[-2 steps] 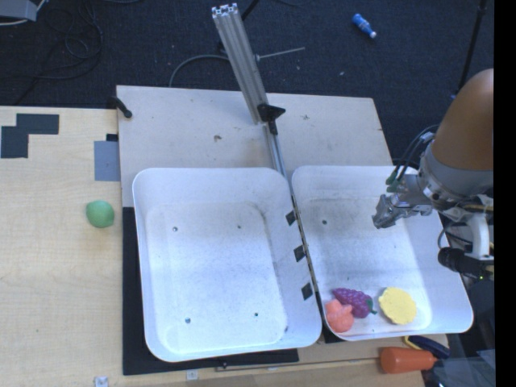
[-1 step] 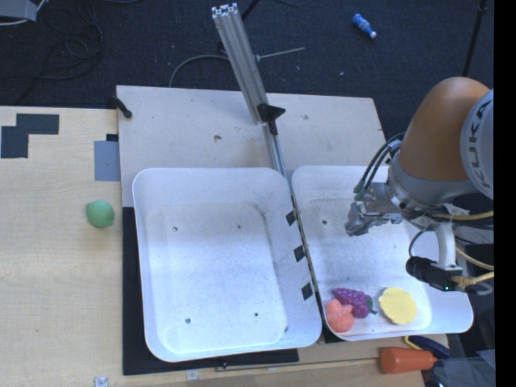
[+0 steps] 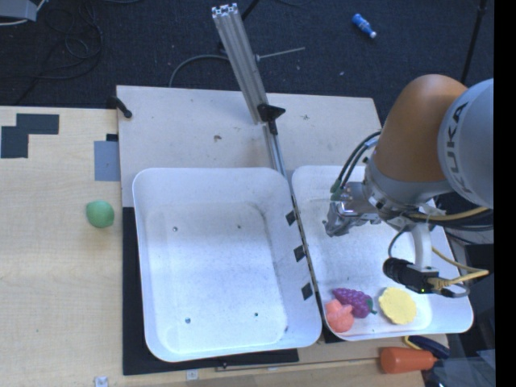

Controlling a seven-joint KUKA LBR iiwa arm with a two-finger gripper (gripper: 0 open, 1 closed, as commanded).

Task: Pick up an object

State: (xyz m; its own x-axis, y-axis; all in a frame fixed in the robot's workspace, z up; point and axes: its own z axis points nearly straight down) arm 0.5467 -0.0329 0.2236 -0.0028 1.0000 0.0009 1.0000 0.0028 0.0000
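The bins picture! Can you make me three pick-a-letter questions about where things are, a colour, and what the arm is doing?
1. Where is the green ball?
A in the left bin
B on the wooden bench, left of the bins
C in the right bin

2. What colour is the round flat toy in the right bin?
A yellow
B blue
C black

3. Where is the tool?
A over the right bin
B over the green ball
C over the left bin

Answers: 1 B, it lies on bare wood outside both bins. 2 A, it is yellow beside the purple toy. 3 A, it hangs above the right bin's floor.
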